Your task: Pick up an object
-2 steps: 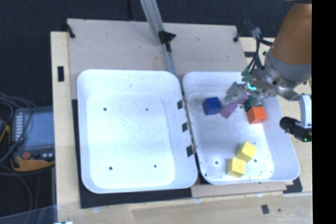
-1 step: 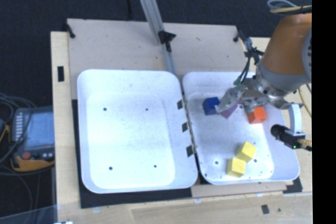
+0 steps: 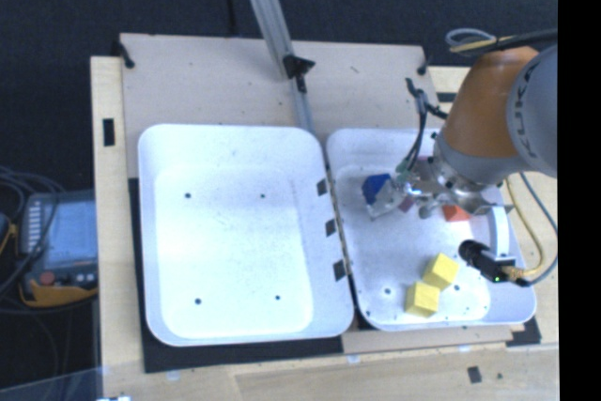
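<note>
Bench front edge (image 3: pixel 282 371): nearest us we see the pale wooden lip of the bench, running under both bins.
Yellow blocks (image 3: pixel 432 285): we find two of them low in the right bin, just beside each other, one at (image 3: pixel 423 299) and the other, up and to the right of it, at (image 3: pixel 440 270).
Right bin (image 3: pixel 376 310): we see a shallow white tray holding the blocks, the blue piece and the working end of the arm.
Left bin (image 3: pixel 225 221): we see a white tray lying alongside the right one, with a few dark specks on its floor.
Red object (image 3: pixel 457 213): we glimpse a small patch of it beneath the wrist, mostly hidden by the arm.
Gripper (image 3: pixel 387 205): we see it low over the right bin, pointing left; we cannot tell how far apart its fingers stand, nor whether they have hold of anything.
Blue object (image 3: pixel 377 188): we place it in the upper left part of the right bin, right at the gripper's tip; whether they touch we cannot tell.
Arm (image 3: pixel 493 113): we see the orange band and grey body reaching in from the right.
Metal rail (image 3: pixel 268 5): farthest off, we see it slanting across the back of the bench.
</note>
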Controlling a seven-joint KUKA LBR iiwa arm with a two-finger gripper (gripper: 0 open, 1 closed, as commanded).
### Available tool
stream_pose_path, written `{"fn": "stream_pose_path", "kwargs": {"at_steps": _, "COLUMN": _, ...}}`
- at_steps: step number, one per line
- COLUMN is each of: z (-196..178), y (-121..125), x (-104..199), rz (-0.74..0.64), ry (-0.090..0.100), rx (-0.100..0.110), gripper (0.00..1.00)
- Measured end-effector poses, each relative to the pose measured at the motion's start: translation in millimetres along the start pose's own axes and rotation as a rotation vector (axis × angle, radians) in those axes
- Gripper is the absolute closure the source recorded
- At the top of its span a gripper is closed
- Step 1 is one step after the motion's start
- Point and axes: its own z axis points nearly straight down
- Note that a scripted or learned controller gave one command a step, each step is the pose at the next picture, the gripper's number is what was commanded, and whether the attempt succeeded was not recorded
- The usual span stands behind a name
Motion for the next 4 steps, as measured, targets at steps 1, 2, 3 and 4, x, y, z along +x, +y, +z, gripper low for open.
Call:
{"fn": "stream_pose_path", "kwargs": {"at_steps": 1, "z": 62.8, "y": -4.1, "x": 1.9, "rz": -0.001, "ry": 0.0, "rx": 0.0, "gripper": 0.0}}
{"fn": "stream_pose_path", "kwargs": {"at_steps": 2, "z": 48.0, "y": -1.7, "x": -0.1, "rz": 0.009, "ry": -0.001, "rx": -0.01, "gripper": 1.0}}
{"fn": "stream_pose_path", "kwargs": {"at_steps": 3, "z": 0.2, "y": 6.4, "x": -6.8, "rz": 0.003, "ry": -0.001, "rx": -0.011, "gripper": 1.0}}
{"fn": "stream_pose_path", "kwargs": {"at_steps": 4, "z": -41.7, "y": 7.7, "x": -8.4, "rz": -0.004, "ry": -0.001, "rx": -0.011, "gripper": 1.0}}
